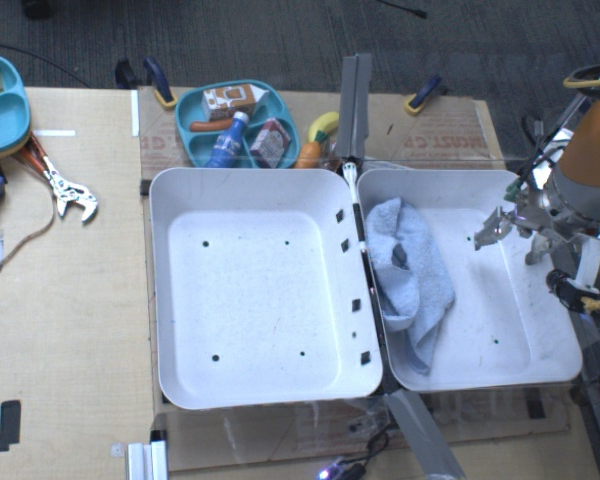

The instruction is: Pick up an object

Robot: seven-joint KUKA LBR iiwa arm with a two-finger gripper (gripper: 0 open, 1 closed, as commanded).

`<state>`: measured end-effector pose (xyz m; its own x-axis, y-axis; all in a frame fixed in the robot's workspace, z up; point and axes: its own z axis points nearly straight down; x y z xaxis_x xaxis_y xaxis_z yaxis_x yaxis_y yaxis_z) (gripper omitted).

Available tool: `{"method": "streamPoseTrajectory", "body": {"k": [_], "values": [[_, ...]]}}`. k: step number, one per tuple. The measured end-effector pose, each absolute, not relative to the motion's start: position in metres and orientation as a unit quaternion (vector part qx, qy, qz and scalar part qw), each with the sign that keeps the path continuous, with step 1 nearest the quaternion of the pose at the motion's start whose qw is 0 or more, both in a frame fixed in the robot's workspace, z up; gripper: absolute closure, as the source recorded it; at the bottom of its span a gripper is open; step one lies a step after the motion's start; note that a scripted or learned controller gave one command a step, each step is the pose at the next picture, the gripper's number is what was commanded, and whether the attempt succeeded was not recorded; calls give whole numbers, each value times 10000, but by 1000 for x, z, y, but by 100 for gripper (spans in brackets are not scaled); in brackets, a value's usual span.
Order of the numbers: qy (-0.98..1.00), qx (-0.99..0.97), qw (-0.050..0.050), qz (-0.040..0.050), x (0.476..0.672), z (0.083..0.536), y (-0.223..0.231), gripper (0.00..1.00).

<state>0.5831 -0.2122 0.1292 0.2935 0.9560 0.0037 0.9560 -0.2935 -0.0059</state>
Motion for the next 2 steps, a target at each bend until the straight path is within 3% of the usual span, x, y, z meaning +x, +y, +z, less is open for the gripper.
{"method": "streamPoseTrajectory", "body": {"k": [1,2], "values": [[-5824,-8129,22,17,523,103,-195,0],[-5251,-8511,5,19,533,216,-172,0]]}}
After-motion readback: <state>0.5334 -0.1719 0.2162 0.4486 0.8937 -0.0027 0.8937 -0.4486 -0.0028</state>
